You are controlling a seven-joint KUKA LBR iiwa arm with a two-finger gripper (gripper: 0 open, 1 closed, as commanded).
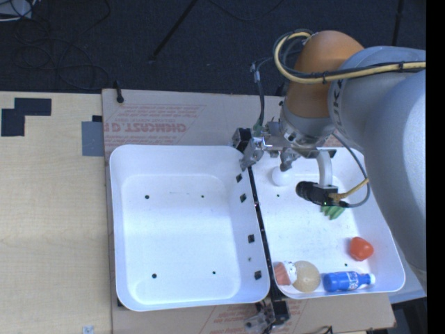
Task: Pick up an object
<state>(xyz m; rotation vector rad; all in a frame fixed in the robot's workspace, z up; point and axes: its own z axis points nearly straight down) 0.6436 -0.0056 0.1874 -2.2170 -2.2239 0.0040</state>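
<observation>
My gripper (276, 158) hangs over the back of the right bin (389, 256), close to the divider between the two bins. Just below it a small white round thing (280, 178) lies on the bin floor; whether they touch I cannot tell. A green object (336, 211) lies a little to the right, partly hidden by the wrist. Toward the front right sits an orange-red ball (360, 248). Along the front wall lie a blue bottle (348, 281) and a beige round object with an orange end (299, 275).
The left bin (118, 186) stands beside the right one, its raised wall right by the gripper. Both bins rest on cardboard (174, 120) on a wooden bench. The grey arm (389, 117) covers the right bin's back right corner.
</observation>
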